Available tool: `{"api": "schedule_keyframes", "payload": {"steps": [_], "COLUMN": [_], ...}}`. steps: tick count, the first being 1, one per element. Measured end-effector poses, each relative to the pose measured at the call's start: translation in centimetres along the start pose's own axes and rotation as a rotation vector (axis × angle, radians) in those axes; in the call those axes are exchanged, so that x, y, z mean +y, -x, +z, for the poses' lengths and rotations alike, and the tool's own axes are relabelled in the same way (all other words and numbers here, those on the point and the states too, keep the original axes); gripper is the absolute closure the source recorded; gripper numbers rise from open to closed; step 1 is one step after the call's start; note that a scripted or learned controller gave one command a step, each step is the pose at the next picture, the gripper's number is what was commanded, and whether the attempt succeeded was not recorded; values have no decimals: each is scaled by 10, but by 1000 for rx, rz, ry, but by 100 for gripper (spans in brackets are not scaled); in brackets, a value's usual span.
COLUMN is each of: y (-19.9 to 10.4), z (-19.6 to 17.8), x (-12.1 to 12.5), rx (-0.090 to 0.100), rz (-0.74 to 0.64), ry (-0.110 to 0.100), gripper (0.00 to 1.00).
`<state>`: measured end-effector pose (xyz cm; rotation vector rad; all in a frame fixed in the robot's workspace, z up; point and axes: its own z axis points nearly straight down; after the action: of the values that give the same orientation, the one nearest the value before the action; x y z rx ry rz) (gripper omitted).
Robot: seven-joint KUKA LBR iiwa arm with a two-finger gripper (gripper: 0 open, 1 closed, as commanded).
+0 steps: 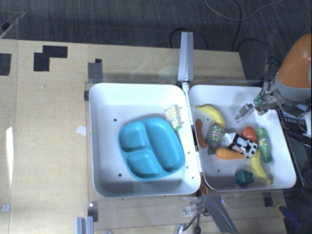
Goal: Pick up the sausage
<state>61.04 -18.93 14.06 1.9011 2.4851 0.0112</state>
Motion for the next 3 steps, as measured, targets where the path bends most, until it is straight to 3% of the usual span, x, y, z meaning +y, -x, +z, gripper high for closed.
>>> {"api": "schedule_keyframes", "payload": {"steps": [1, 2, 3], "y": [7, 4, -20], "z": [51, 39, -84], "x": [-38, -34, 48], "rx": [1, 1, 2], "rz": [-11, -14, 247], "ry": [-3, 4, -7], "gripper": [0, 100, 100]}}
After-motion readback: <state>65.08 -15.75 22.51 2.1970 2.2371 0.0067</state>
